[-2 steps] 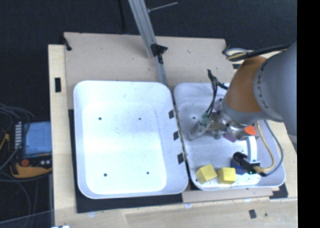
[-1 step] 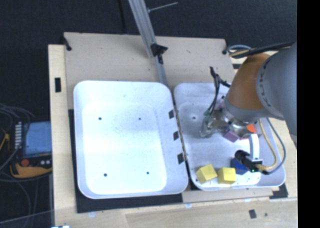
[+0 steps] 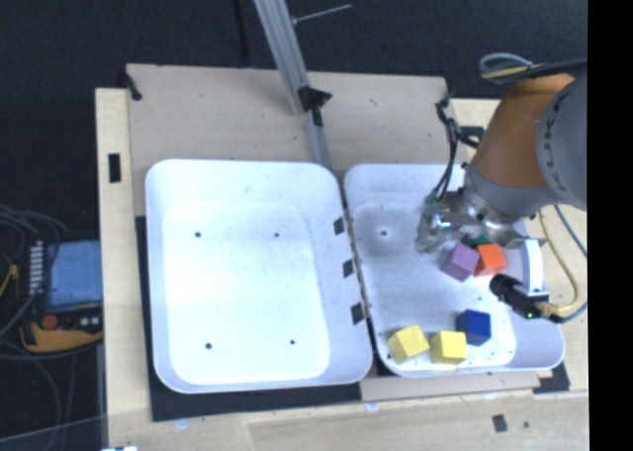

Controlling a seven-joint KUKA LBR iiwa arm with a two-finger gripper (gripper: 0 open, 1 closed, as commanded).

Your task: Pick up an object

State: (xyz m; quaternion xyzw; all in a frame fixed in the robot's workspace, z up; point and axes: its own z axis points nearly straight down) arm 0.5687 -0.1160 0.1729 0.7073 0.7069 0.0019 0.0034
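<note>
The right bin (image 3: 396, 271) holds a purple block (image 3: 460, 262), an orange block (image 3: 492, 259) with a bit of green showing behind it, a blue block (image 3: 475, 325) and two yellow blocks (image 3: 408, 343) (image 3: 448, 345). My gripper (image 3: 432, 231) hangs low over the bin's upper middle, just left of and above the purple block. The wrist hides most of its fingers. No block shows between them.
The left bin (image 3: 247, 271) lies beside the right one. A slanted metal pole (image 3: 287, 44) rises from the back of the bench. Cables loop beside the arm at the right. A blue device (image 3: 74, 276) sits off the bench at far left.
</note>
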